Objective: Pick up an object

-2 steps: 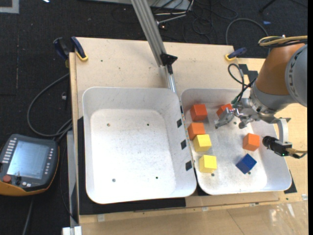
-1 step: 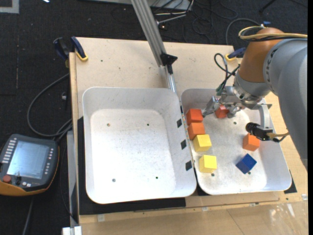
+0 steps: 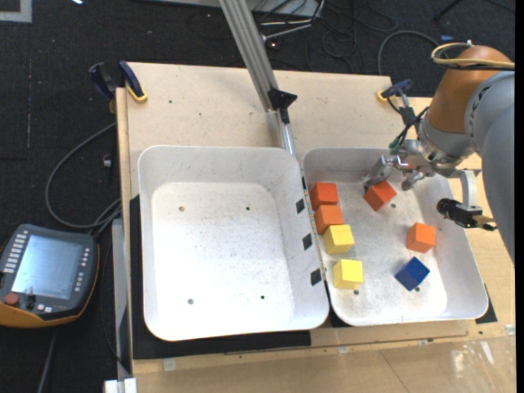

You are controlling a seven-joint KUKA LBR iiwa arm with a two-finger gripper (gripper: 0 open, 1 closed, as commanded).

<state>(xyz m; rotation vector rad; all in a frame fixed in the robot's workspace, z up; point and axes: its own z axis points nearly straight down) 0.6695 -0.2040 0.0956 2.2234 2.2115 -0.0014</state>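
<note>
Cube [image 3: 380, 195], red-orange, taken as the pick target; sat tilted on an edge in the far half of the right bin [image 3: 458, 308], away from that bin's walls. Gripper [image 3: 399, 170] hung right at the cube's upper corner, toward the right bin's far wall, touching or nearly so. Could not tell grip state, too small and cluttered; could not confirm a hold either. Counted six other blocks in the right bin: two orange cubes [image 3: 325, 194] [image 3: 329, 216] and two yellow cubes [image 3: 340, 238] [image 3: 348, 273] in a column along its inner wall, plus one orange block [image 3: 421, 237] and one blue block [image 3: 412, 273] toward its outer, near side. Left bin [image 3: 213, 244] noted next to the right bin. Judged the target light, rigid, not fragile, probably foam or painted wood; flat faces, likely grippy enough. Judged the tilt the main trouble: pinching across an edge or corner would likely squirt it out. Best taken across two opposite flat faces, wrist turned to match the cube's rotation, closing low near mid-height. Enough free floor around it for a straight approach.
</note>
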